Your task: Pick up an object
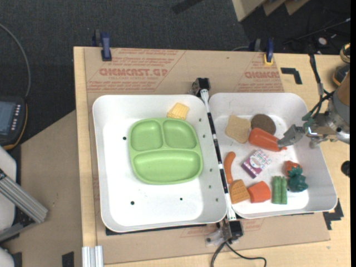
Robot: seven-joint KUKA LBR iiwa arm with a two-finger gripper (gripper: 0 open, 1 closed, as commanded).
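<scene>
Grey two-finger gripper [290, 135] over right shallow white bin [317, 196] beside orange carrot-shaped toy [263, 139]; green three-compartment plastic plate [165, 151] in left white bin [108, 166].

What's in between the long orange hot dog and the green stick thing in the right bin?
In the camera view, a small purple and white packet lies between the hot dog and the green stick, with an orange block just below it.

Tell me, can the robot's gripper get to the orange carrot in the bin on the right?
Probably yes. The gripper hangs just right of the orange carrot, inside the right bin. Nothing lies on top of the carrot, though the brown round piece and the tan bread slice crowd its upper left.
</scene>
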